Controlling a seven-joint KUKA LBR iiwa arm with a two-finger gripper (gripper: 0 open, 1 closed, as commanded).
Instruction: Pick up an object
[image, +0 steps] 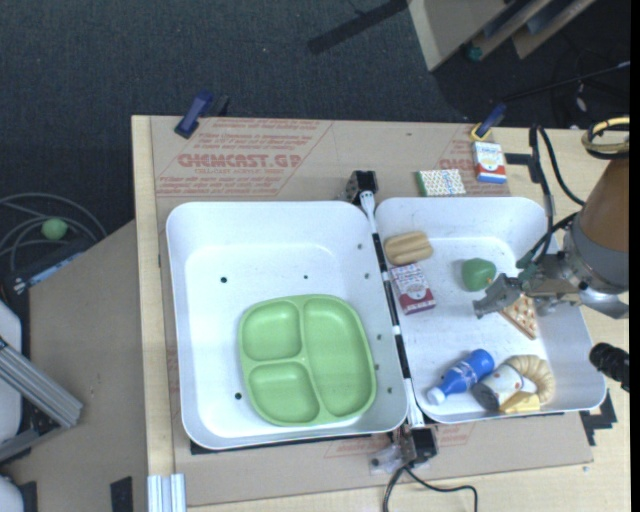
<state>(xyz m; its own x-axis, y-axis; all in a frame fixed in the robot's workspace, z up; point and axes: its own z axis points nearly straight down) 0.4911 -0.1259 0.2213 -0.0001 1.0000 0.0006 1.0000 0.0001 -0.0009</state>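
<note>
In the right bin (450, 215) lie a tan bread roll (407, 246), a small red packet (413, 290), a green rounded object (478, 272), a blue bottle (462, 375) and a tan croissant-like toy (524, 381). My gripper (498, 298) hangs low over the bin's right side, just right of the green object. A checkered orange wedge (521, 319) lies directly under and beside it. Nothing is visibly held.
The left bin (200, 240) holds a green divided plate (305, 358). Small cards (441, 182) and a small box (488, 162) lie on the board behind the right bin. Cables run along the right edge near the arm (605, 235).
</note>
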